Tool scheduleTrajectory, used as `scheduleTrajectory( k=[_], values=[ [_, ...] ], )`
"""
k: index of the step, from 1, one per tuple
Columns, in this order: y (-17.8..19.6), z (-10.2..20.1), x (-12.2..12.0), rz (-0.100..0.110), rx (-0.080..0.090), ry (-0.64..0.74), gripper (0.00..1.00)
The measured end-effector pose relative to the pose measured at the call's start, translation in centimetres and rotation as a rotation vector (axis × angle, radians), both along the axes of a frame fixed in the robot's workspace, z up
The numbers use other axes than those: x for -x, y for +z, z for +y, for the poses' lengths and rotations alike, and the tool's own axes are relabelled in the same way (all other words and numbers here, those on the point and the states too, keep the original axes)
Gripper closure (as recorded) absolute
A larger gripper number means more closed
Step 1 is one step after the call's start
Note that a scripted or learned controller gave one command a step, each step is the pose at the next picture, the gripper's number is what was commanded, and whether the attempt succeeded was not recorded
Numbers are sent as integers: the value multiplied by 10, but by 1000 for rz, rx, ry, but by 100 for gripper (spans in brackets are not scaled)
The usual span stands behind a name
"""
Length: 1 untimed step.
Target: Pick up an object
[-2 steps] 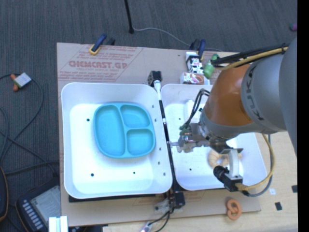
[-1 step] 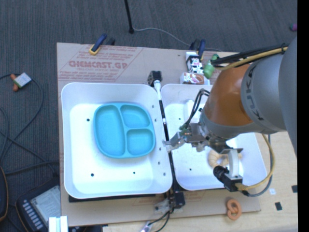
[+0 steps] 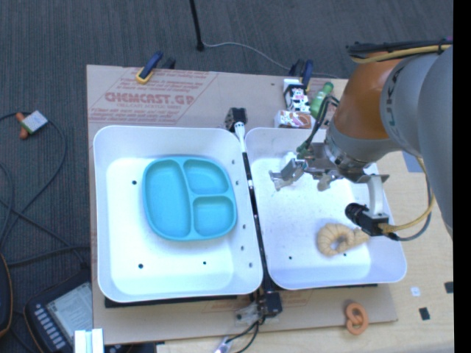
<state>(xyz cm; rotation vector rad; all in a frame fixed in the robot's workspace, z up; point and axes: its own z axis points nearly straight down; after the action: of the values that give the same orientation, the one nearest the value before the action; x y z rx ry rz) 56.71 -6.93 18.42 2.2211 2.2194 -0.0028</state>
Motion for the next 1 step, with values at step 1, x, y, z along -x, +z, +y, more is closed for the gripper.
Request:
scheduleTrajectory(
  k=[1],
  values=[
    [-97, -27, -9, -6, 0, 1, 0]
  ],
)
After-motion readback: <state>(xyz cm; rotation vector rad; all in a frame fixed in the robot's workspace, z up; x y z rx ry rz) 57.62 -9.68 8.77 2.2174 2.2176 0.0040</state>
